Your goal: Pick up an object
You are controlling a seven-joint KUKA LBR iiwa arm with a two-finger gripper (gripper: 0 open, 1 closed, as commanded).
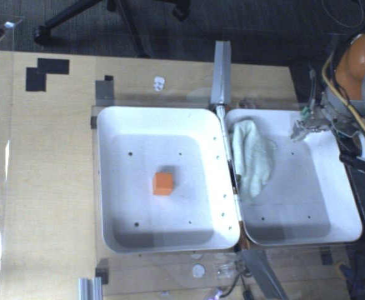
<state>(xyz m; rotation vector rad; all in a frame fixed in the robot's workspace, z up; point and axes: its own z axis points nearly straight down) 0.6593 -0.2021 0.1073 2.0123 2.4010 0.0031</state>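
Note:
A small orange cube [163,184] lies near the middle of the left bin [117,230]. A crumpled pale green-white cloth [252,156] rests along the left side of the right bin [332,230], against the divider. My gripper [300,130] hangs over the far right part of the right bin, to the right of the cloth and apart from it. Nothing shows in the gripper. The arm's orange band [352,60] is at the right edge.
A grey metal post [221,74] stands behind the seam between the two bins. Black tape marks [44,72] sit on the wooden bench at the far left. An office chair base [117,5] is on the floor behind the bench.

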